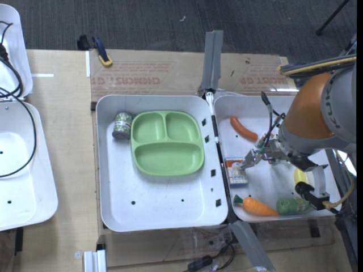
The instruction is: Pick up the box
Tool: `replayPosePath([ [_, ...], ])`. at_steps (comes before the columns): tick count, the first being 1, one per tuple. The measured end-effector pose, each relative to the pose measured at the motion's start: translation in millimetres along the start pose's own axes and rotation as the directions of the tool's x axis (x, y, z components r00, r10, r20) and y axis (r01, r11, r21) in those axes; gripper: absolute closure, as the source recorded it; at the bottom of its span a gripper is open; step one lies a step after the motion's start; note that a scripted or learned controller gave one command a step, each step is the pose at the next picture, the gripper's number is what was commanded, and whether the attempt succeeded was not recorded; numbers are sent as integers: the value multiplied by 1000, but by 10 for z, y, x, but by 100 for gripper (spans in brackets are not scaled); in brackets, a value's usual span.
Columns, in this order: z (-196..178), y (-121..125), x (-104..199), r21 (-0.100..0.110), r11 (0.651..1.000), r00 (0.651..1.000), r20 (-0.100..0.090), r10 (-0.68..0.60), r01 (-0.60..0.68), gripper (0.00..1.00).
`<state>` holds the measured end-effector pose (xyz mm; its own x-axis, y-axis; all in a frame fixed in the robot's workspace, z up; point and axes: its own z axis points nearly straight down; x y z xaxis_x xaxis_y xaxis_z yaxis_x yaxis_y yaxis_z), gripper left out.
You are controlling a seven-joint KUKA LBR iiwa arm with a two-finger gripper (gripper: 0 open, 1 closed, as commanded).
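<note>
The box (236, 171) is small and flat, white with a red top edge. It lies against the left wall of the right bin (272, 103). My gripper (250, 160) hangs low over that bin, just right of the box and close to its upper right corner. Nothing shows between its tips. The grey arm with its orange band (309, 113) reaches in from the right and covers the bin's right half.
The right bin also holds an orange sausage (244, 128) at the back, a carrot (260, 207), a green item (292, 205) and a yellow piece (299, 177) at the front. The left bin (159, 211) holds a green divided plate (167, 142) and a small can (121, 125).
</note>
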<state>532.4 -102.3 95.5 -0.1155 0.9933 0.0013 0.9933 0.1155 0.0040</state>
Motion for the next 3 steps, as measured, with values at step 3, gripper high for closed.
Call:
replayPosePath([
  [3, 42, -331, -259, 5, 973, 973, 3, 232, -232, 0],
])
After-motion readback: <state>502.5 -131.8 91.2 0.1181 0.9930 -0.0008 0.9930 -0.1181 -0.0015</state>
